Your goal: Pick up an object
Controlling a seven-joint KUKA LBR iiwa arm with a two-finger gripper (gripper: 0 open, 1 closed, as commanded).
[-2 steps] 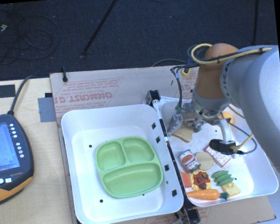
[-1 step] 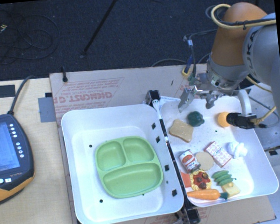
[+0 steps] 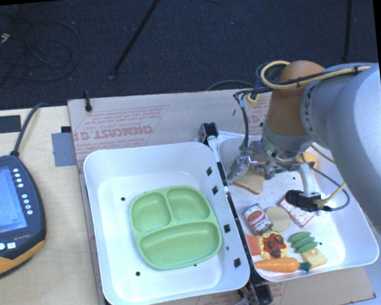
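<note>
In the right bin point(image 3: 363, 249), the gripper point(image 3: 263, 168), finger state unclear, sits above the toast slice point(image 3: 250, 184).

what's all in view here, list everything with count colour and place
shallow white plastic bins: 2, white, side by side on the bench
green divided plastic tray: 1, light green, left bin
tan toast-like slice: 1, tan, right bin, by the gripper
small red and white can: 1, right bin, middle
orange toy carrot: 1, orange, right bin, near edge
green toy pea pod: 1, green, right bin
handheld control pendant: 1, grey and orange, bench far left
grey arm with orange band: 1, from the right
gripper: 1, low over right bin
</note>
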